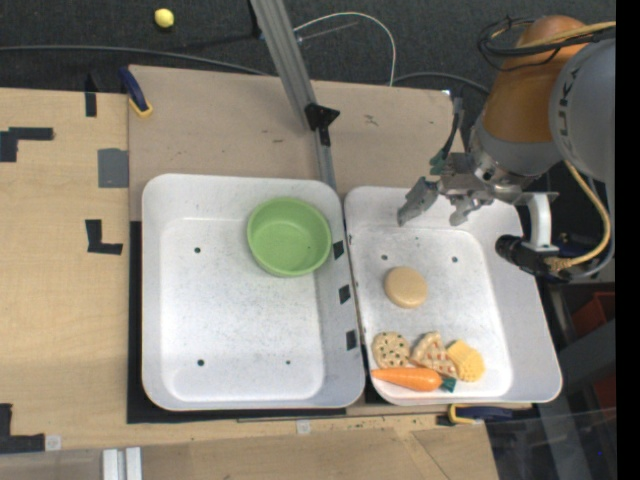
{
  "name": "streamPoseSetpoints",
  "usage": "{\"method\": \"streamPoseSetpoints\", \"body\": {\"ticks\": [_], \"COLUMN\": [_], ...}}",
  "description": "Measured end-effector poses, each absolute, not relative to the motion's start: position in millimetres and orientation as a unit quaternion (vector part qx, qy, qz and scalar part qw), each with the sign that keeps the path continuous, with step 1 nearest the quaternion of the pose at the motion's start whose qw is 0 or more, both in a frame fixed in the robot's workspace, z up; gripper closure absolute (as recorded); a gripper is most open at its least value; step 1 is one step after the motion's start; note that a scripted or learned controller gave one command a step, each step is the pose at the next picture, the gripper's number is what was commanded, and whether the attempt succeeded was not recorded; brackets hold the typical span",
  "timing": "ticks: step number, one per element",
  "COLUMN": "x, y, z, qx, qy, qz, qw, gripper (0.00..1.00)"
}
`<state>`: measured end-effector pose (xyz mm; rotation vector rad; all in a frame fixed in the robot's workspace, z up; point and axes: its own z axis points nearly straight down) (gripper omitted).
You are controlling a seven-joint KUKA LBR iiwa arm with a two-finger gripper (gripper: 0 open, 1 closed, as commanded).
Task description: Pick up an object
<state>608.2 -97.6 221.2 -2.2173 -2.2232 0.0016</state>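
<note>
Over on the far left, well away from the hand, the desk (60,268) shows bare pale wood with a few dark tape marks. Moving in, the left bin (180,348) sits white and shallow, and in its upper right part a green bowl (289,236) stands upright, open side up, off to the hand's left and a little lower in the view. A grey pole (285,58) slants down from the top and ends near the seam between the two bins, up and left of the hand.

Now the right bin (520,348). Just below the hand and slightly left lies a round tan biscuit (406,288), alone in the middle of the bin, clear of the fingers. Farther below, along the bin's near edge, a small cluster: a dotted round cookie (390,348), an orange carrot (408,378) lying flat beneath it, a knobbly pale pretzel-like piece (429,349) just beside the cookie, and a yellow corn piece (466,361) at the right end, all touching or nearly so.

And the hand (442,208) itself hovers over the upper edge of the right bin, its two fingers spread apart with nothing between them, left finger (415,204) pointing down toward the bin floor. Behind it to the right, the grey arm with its orange band (530,68) reaches in.
</note>
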Motion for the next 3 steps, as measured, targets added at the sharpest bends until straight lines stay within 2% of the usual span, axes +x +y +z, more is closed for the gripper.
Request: {"method": "streamPoseSetpoints", "body": {"ticks": [1, 2, 3], "x": [608.2, 602.3, 606.3], "y": [-98, -94, -99], "z": [221, 176, 114], "qx": [-0.706, -0.707, -0.707], "qy": [-0.708, -0.708, -0.708], "qz": [0.0005, 0.0024, 0.0028], "qw": [0.001, 0.002, 0.002], "gripper": [0.0, 0.0, 0.0]}}
